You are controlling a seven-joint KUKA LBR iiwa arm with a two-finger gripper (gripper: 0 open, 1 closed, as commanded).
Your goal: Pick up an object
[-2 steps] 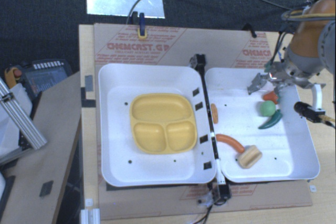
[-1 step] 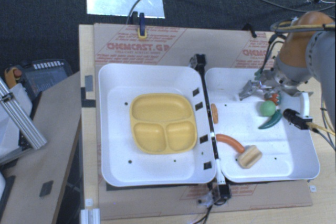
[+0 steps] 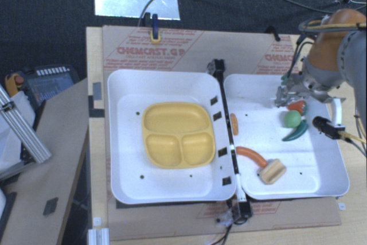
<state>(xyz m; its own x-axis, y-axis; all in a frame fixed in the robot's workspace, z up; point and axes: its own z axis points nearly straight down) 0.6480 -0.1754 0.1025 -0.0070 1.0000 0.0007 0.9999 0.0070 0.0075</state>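
Several small items crowd the right bin (image 3: 321,181); the gripper (image 3: 288,96), its opening impossible to tell, hovers by the red piece (image 3: 296,105) and green ball (image 3: 292,119); a nudge could scatter them.

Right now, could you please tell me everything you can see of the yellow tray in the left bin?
The yellow tray is a rounded, roughly square dish that looks like smooth moulded plastic. Raised ridges split it into three wells: one wide well across the far side and two smaller ones side by side nearer the camera. It lies flat, right side up, near the middle of the left bin, resting on the bin's floor. Nothing lies in its wells, and nothing else touches it.
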